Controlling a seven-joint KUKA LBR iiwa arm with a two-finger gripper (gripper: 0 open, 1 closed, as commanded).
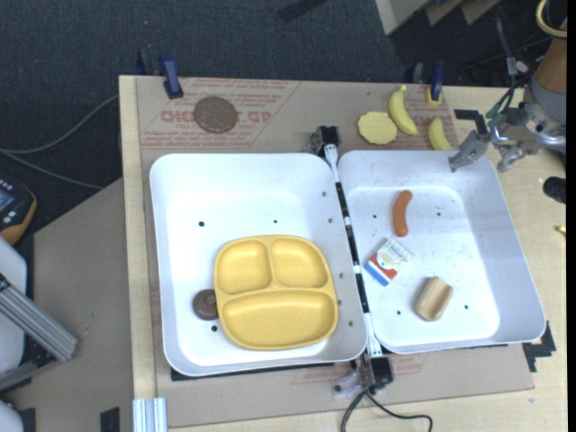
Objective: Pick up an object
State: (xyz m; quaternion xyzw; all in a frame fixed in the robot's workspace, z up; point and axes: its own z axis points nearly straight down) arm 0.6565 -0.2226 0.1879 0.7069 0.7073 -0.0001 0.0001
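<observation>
Bread roll (pixel 433 298) nearest in right bin (pixel 513 268): light, soft, take across short width. Small carton (pixel 387 262) thin, flat, awkward. Sausage (pixel 401 213) beyond: smooth, may roll. Tool (pixel 486 146) over far rim, fingers spread, pinching nothing.

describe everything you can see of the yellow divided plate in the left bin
The yellow divided plate is a rounded-square tray that looks like matte plastic, moulded into three compartments: two smaller ones along the far side and one wide one along the near side. All three hold nothing. It lies flat and right way up on the floor of the left bin, in the near half toward the centre divider. A small brown round piece sits against its near-left edge, partly tucked under the rim.
</observation>
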